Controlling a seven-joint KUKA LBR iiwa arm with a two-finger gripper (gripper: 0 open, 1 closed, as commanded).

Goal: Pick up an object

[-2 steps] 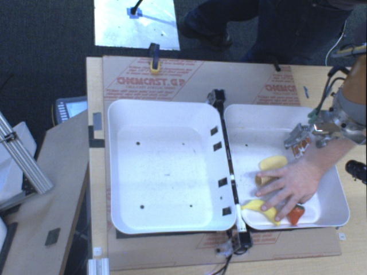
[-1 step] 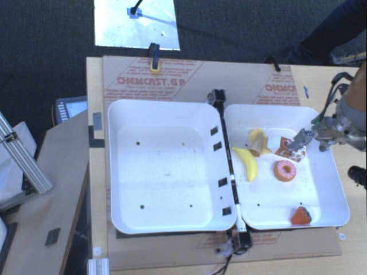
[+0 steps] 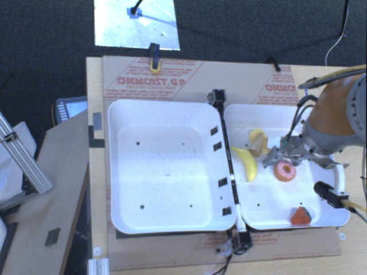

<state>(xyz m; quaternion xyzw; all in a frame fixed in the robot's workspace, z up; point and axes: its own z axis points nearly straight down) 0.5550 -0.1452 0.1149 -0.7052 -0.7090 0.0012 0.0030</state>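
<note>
The right bin [image 3: 261,219] holds a yellow banana [image 3: 248,162], a pale yellow-tan piece [image 3: 257,140] just above it, a pink-frosted doughnut [image 3: 285,171] and a red strawberry-like toy [image 3: 300,216] near the front edge. The gripper [image 3: 276,155] hangs low over this bin, between the banana and the doughnut, right by the doughnut's upper left edge. The grey arm with its orange band [image 3: 335,116] comes in from the right. Nothing visibly sits between the fingers.
The left bin [image 3: 117,171] sits beside the right one, with a black divider with clips [image 3: 225,153] between them. Cardboard lies under both bins. A black fitting [image 3: 328,193] sticks out near the right bin's right wall. A metal rail [image 3: 23,159] stands at far left.
</note>
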